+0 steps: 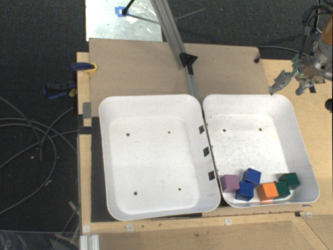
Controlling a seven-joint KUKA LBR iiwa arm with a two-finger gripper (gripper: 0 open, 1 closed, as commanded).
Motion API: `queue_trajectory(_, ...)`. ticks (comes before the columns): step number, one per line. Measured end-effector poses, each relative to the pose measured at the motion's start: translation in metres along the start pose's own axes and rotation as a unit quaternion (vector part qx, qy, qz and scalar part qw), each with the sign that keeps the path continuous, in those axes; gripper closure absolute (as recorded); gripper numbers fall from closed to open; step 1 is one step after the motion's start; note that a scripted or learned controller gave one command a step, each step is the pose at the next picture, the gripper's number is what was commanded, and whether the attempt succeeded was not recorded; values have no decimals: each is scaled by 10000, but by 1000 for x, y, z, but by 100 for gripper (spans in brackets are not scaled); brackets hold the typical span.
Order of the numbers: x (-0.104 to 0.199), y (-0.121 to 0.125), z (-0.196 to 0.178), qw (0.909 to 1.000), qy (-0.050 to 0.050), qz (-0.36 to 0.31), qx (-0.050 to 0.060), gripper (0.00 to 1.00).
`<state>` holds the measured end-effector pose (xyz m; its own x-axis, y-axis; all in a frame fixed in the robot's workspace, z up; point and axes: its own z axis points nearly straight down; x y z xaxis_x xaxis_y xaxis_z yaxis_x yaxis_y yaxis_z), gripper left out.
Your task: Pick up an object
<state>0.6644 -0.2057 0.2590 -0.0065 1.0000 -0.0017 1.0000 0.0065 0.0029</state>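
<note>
counter: brown board, centre of frame, carrying two shallow white bins side by side.

left bin: lower centre-left, bare white floor with four small dark dots.

right bin: lower right, touching the left bin along a shared edge marked by three dark clips.

blocks, all clustered in the right bin's lower corner, near the bottom rim:
- purple block, leftmost, close to the shared edge.
- blue block, just right of the purple one, tilted.
- second blue block, below the first, touching or nearly so.
- orange block, right of the lower blue one.
- green blocks, furthest right, against the orange one.

hand: upper right of frame, above the counter just beyond the right bin's top right corner, well apart from the blocks. two fingers spread wide, nothing between them.

metal pole: slanting from top centre down to the bins' shared edge.

blue clamp: left edge of the counter.
</note>
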Motion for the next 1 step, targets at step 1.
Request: queue_trajectory(1, 0, 1, -12, 10000, -14, -18, -19, 100)
